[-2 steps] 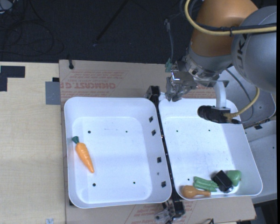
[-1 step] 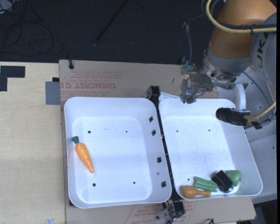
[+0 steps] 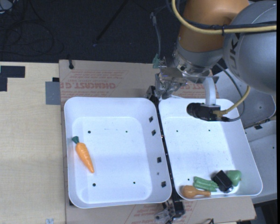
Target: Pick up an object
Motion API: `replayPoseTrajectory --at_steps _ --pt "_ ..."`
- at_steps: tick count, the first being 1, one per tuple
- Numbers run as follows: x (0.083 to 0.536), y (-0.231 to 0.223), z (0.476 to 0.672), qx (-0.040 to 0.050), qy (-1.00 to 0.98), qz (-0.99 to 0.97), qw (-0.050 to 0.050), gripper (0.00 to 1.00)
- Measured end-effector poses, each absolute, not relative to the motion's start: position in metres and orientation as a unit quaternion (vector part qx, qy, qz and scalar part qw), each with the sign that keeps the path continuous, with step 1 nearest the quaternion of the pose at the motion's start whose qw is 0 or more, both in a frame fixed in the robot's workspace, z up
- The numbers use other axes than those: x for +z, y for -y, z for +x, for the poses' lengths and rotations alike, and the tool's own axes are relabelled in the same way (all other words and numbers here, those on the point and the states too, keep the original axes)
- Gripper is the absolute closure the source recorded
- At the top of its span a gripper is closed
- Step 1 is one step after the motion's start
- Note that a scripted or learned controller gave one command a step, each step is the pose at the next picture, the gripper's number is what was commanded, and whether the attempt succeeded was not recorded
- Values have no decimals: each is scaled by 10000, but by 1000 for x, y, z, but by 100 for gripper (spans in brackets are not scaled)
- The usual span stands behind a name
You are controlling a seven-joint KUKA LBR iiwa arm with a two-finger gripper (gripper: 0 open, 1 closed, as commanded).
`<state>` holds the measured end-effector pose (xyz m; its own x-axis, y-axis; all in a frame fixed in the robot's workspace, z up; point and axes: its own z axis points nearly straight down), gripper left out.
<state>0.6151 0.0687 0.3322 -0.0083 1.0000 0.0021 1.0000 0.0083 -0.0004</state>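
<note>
Camera view: carrot [image 3: 84, 157] in left bin [image 3: 107, 107], well apart from tool [image 3: 164, 91].

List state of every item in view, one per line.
carrot: lying flat in left bin, near its left wall
left bin: holds the carrot
right bin: items clustered in its near corner
green bean pod: lying flat
black block: resting among the cluster
gripper: above the bins' far edge, holding nothing visible

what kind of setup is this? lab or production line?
Most likely a robotics lab bench for grasping tests: two shallow white plastic bins holding toy food such as an orange plastic carrot, on a sheet of cardboard, with loose black cables behind.
</note>
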Motion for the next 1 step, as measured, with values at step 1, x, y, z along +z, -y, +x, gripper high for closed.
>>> replayPoseTrajectory --at_steps 1 --pt "373 -142 599 -10 7100 -7042 5 100"
